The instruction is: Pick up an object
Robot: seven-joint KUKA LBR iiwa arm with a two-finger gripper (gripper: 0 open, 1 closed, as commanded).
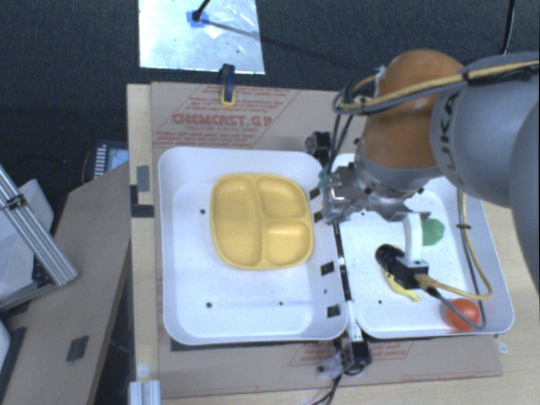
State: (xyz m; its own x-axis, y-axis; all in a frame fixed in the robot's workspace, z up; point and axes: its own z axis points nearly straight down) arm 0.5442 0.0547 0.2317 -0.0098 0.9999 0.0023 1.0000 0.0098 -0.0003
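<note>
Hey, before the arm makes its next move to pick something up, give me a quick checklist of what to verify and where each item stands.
1. Targets present: ok. Yellow plate in the left bin; green object and orange object in the right bin.
2. Gripper over a target: not ok. It sits between the bins, by the plate's right edge.
3. Gripper carrying anything: cannot tell.
4. Plate lying flat, face up: ok.
5. Green object fully visible: not ok, partly covered.

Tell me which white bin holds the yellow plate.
The left-hand bin in the view: the yellow plate lies in it; the other holds an orange ball.
</note>
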